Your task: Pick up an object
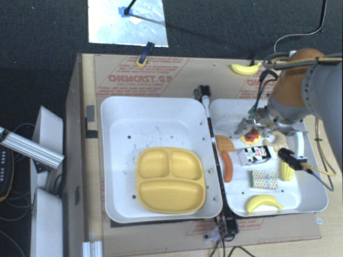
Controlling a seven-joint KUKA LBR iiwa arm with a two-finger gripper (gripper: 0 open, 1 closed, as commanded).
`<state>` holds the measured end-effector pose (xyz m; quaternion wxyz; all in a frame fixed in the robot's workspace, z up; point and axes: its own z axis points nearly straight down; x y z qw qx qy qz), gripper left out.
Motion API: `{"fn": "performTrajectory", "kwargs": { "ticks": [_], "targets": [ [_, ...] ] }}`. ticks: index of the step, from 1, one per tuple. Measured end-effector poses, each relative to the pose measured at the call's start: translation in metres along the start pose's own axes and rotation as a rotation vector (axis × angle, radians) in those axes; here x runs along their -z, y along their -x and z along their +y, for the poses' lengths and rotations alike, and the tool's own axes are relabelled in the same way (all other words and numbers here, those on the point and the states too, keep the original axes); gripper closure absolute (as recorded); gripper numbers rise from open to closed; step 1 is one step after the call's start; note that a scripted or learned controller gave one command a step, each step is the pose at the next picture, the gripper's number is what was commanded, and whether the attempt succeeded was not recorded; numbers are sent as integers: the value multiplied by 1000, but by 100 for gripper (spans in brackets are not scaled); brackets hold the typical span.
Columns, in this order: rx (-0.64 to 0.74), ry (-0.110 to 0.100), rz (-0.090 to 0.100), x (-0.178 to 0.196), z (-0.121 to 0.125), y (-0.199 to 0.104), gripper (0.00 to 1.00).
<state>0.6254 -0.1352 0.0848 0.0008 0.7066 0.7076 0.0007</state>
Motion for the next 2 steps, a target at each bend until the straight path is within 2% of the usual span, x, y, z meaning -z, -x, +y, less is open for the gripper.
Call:
{"fn": "performTrajectory", "kwargs": {
  "ticks": [1,2],
  "targets": [
    [0,1,-1,0,9,26,0],
    [-1,0,-1,0,-10,35,0]
  ]
}}
